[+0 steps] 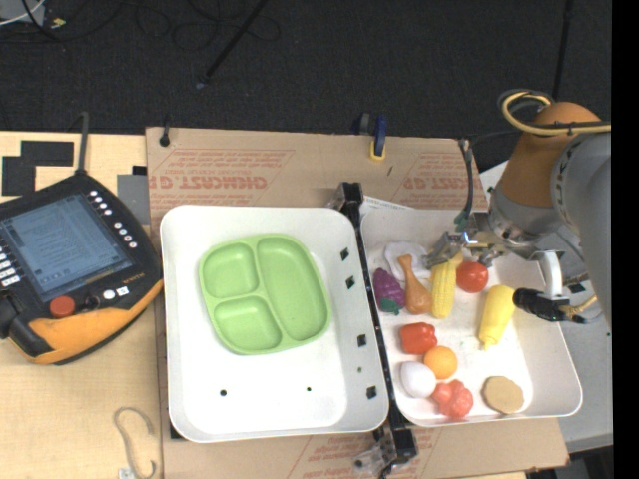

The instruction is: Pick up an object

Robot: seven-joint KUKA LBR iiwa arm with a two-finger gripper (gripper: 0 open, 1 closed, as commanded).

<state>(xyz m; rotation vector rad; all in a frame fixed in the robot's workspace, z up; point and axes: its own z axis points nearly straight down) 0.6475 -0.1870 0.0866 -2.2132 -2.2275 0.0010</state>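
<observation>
The right bin [559,367] holds several toy foods: a purple eggplant [387,289], an orange drumstick [413,282], a corn cob [442,287], a red tomato [472,276], a yellow squash [495,314], a red pepper [418,338], an orange [440,361], a white egg [417,378], a strawberry [454,399] and a tan cookie [503,394]. My gripper [457,247] hangs low over the bin's far side, just above the top of the corn cob and beside the tomato. Nothing is visibly lifted.
The left bin [190,367] holds a green divided plate [265,292]. A teach pendant [70,257] lies on the bench at the far left. The grey and orange arm [544,178] covers the right bin's far right corner.
</observation>
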